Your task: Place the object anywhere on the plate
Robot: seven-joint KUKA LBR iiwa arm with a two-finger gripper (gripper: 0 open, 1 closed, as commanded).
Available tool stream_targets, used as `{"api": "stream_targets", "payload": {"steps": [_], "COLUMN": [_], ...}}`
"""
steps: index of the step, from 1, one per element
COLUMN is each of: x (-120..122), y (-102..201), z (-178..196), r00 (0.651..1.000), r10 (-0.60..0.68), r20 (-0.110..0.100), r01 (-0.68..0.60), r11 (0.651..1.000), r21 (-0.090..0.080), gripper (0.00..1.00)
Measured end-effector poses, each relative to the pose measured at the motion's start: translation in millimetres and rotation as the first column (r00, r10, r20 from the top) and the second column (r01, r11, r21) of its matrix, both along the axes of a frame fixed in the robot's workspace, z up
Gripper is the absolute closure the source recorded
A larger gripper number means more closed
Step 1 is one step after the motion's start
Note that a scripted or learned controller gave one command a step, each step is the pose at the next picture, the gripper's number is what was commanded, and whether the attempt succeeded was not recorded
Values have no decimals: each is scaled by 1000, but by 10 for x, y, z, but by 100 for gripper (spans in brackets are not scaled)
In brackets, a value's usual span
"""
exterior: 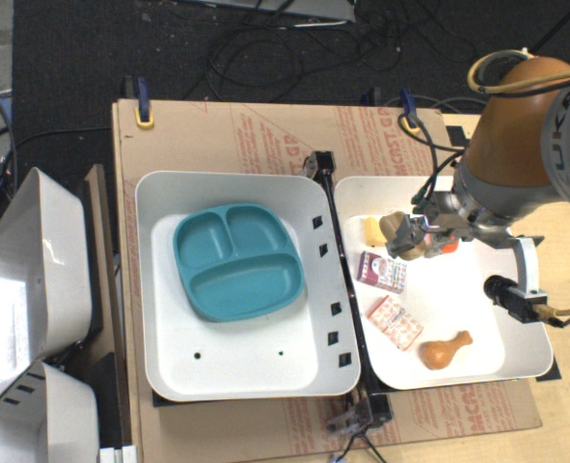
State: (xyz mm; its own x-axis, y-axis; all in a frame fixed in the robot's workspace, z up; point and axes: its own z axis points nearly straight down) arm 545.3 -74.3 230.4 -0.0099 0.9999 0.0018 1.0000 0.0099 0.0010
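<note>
Here the gripper [412,237] hangs low over the back-left part of the right-hand shallow white bin [526,360]; whether it is spread or pressed together I cannot tell, since the wrist hides it. Just beside it lie a small yellow rounded piece [371,230] and a small red piece [447,246]. Nearer the front are a purple and white printed carton [382,272], a pink patterned flat packet [394,322] and an orange-brown drumstick-shaped toy [445,351]. These look light; the cartons probably crush a little, so pinch across the narrow sides, and the toy at its thin neck. The teal divided plastic plate [237,261] lies in the left-hand white bin [159,355], well apart. Both bins sit on a brown cardboard-covered worktop [265,133], with dark floor and cables [265,41] beyond.
</note>
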Motion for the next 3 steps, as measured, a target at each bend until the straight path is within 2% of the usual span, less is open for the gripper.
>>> {"api": "stream_targets", "payload": {"steps": [1, 2, 3], "x": [69, 195, 319], "y": [546, 1029, 1550], "z": [101, 6, 75], "r00": [1000, 1000, 1000], "r10": [-1, -3, -2], "r20": [0, -1, 1], "r01": [1, 3, 2], "r11": [1000, 1000, 1000], "r21": [-1, -2, 0], "gripper": [100, 100, 100]}}
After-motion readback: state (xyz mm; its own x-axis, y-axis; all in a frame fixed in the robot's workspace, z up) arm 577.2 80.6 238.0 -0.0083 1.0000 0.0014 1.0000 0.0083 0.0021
